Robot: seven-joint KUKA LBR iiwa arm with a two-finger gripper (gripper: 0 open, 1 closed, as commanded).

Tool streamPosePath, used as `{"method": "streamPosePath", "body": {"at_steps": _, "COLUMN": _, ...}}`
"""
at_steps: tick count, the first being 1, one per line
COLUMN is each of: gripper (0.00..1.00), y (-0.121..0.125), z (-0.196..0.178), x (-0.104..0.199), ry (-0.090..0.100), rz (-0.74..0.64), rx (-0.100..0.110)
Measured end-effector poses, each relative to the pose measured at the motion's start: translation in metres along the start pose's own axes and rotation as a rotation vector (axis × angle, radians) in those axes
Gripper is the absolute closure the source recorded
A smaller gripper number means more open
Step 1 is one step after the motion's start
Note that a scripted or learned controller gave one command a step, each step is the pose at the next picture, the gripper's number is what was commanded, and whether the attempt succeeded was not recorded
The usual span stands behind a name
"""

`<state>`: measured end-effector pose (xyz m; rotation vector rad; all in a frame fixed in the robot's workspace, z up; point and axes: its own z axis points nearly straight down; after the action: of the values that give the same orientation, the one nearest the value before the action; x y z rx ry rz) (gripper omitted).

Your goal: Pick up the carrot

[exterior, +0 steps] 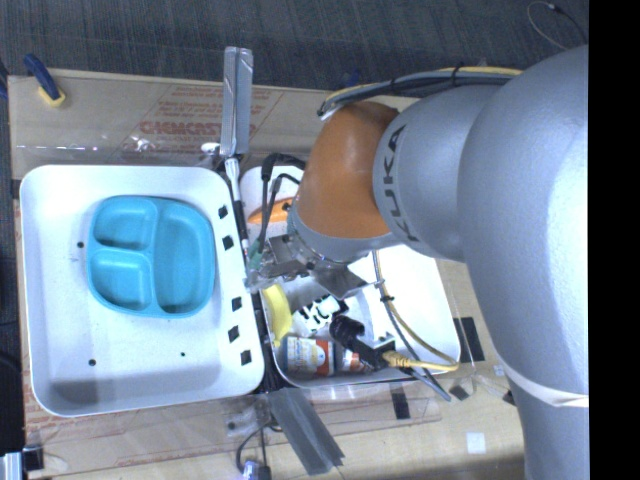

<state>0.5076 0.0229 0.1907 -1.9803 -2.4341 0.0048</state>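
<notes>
1. A large grey robot arm (480, 188) with an orange band reaches in from the right over two shallow white bins set side by side on a brown desk (100, 108).
2. The claw (268, 266) hangs low over the near-left part of the right bin (425, 278), close to the wall between the bins. The wrist hides it, so I cannot tell whether it is spread or pressed together, and nothing can be seen held in it.
3. A small orange shape, most likely the carrot (268, 211), peeks out from under the wrist at the far-left side of the right bin. It appears to lie on the bin floor, just beyond the claw.
4. Judging by this, the pick is not yet done: closing on the carrot and lifting it remain.
5. Room is tight. The carrot lies near the dividing wall, and a yellow item (277, 315) and a bottle with a red label (305, 356) crowd the near side.
6. The left bin (40, 268) holds a blue divided plate (155, 253), well apart from the carrot.
</notes>
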Motion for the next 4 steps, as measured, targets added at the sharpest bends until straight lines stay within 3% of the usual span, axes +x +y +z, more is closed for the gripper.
{"method": "streamPosePath", "body": {"at_steps": 1, "gripper": 1.0, "y": -0.014, "z": -0.012, "x": 0.021, "ry": 0.0, "rz": 0.002, "rx": 0.0}}
{"method": "streamPosePath", "body": {"at_steps": 2, "gripper": 1.0, "y": -0.016, "z": 0.0, "x": 0.077, "ry": 0.0, "rz": -0.111, "rx": -0.001}}
{"method": "streamPosePath", "body": {"at_steps": 3, "gripper": 1.0, "y": -0.01, "z": 0.0, "x": 0.103, "ry": 0.0, "rz": -0.572, "rx": 0.001}}
{"method": "streamPosePath", "body": {"at_steps": 4, "gripper": 1.0, "y": -0.012, "z": 0.002, "x": 0.095, "ry": 0.0, "rz": -0.87, "rx": 0.002}}
